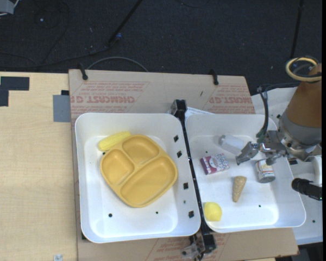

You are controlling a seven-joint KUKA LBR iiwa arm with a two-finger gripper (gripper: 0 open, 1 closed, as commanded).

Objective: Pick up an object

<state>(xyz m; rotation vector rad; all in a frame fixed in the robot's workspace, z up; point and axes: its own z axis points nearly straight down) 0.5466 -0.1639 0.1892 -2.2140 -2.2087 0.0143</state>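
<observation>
Where I watched through the overhead camera, this was what the bench showed me.

Arm: the grey arm (304,110) with its orange band reached in from 3 o'clock and hung over the right bin's (282,219) 3 o'clock side.

Gripper: the gripper (259,151) pointed toward 9 o'clock, and I saw its two dark fingers (246,154) spread apart with nothing pinched between them.

Small can: a small can (265,171) stood upright just at 5 o'clock of the fingertips, near them; I could not tell whether it touched them.

Clear piece: a pale, glassy object (232,143), possibly a small bottle lying down, sat at 10 o'clock of the gripper, too blurred for me to name surely.

Packet: a pink-and-white packet (214,163) lay flat toward 9 o'clock of the gripper, close to the divider between the bins.

Cone: a tan cone (238,188) lay at 7 o'clock of the gripper, its tip aimed toward 6 o'clock.

Yellow ball: a yellow ball (212,211) rested at the right bin's 7 o'clock corner, well apart from the gripper.

Left bin: the left bin (92,211) held a yellow divided plate (139,170) with three compartments, tilted in the frame.

Banana: a yellow banana (113,140) lay at the plate's 11 o'clock edge, touching it as far as I could see.
</observation>
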